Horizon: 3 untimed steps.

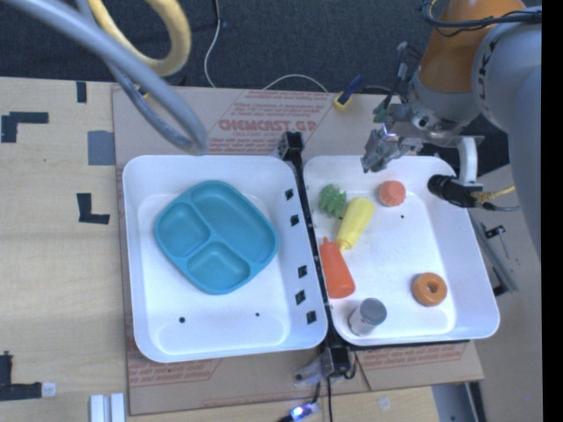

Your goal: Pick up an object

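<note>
The orange ball (392,192) lies at the far side of the right bin (457,262), just right of and nearer than the gripper (378,156), which hangs over the far rim, likely poised to pick; whether it is open I cannot tell. Six objects share that bin; one blue tray (215,236) fills the left bin (145,323).

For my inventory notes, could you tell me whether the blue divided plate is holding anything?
Empty: all three compartments of the blue divided plate show bare blue.
</note>
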{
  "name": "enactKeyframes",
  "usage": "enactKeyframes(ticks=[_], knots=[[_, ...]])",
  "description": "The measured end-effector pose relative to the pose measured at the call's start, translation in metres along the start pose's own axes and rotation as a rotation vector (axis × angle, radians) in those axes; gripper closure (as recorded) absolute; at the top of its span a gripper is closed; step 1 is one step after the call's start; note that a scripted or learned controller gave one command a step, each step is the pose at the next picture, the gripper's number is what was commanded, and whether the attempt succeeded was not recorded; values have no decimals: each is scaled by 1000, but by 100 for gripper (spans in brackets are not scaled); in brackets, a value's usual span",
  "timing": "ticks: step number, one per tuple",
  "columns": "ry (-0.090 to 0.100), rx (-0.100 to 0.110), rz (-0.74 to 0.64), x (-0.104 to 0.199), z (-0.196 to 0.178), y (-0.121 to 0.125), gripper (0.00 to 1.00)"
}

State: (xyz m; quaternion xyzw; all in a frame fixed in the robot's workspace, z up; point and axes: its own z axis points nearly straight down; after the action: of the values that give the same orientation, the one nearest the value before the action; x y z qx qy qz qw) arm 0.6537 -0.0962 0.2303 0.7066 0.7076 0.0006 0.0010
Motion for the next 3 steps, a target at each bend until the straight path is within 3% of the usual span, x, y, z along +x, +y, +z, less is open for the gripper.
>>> enactKeyframes(ticks=[3], knots=[[1,7,-2,131,9,-47,100]])
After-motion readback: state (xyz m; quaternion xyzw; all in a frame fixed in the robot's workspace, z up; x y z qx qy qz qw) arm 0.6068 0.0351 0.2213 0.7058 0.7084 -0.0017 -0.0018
